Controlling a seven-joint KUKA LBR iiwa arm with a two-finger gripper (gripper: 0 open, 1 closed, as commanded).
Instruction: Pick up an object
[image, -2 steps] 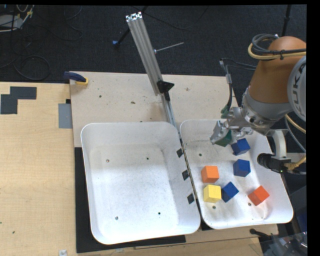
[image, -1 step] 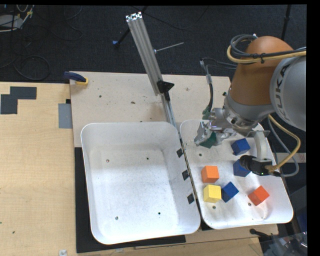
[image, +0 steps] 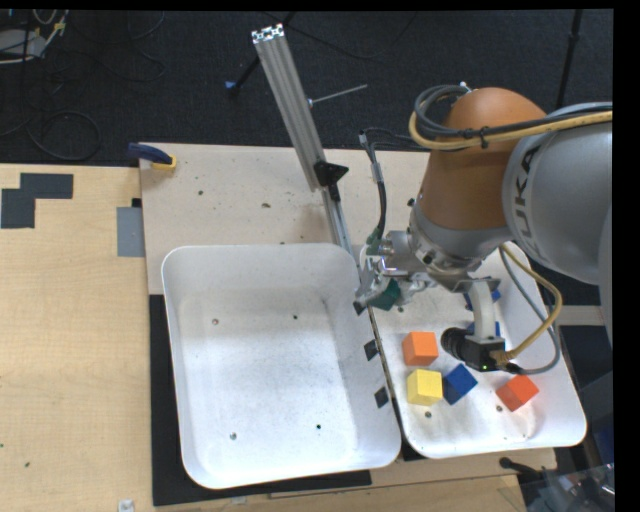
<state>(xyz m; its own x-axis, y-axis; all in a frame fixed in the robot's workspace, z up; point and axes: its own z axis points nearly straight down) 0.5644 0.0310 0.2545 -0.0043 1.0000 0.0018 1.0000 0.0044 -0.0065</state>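
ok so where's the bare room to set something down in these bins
The left bin is bare from wall to wall. The right bin is crowded: orange block, yellow block, blue block and red block cluster under the arm.

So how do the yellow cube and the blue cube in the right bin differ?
The yellow cube is lighter in colour and sits squarer to the view; the blue cube is dark and turned corner-on. Yellow lies nearer the left bin, blue farther right. Both are small blocks, side by side.

Probably lab: calibration pole (image: 298, 110), cables (image: 40, 130)
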